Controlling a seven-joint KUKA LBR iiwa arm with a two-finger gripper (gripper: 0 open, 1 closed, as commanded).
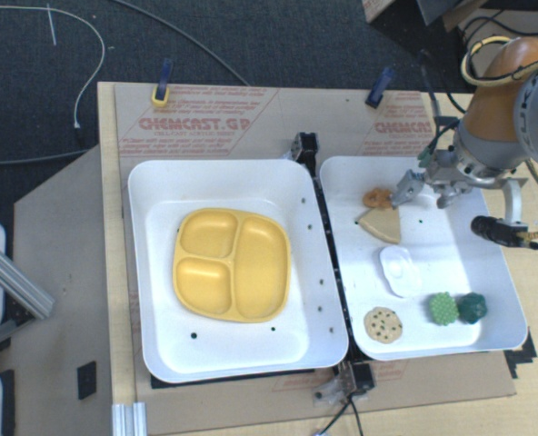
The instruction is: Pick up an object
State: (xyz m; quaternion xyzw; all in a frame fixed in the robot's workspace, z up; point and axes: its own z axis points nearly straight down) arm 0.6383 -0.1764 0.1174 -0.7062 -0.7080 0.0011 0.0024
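over right bin [496, 271], fingers [425, 189] spread open, empty, near brown food piece [376, 197].

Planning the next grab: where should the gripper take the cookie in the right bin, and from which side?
Probably from straight above, fingers closing across the cookie's round edge. It lies flat near the right bin's front wall, with open floor around it.
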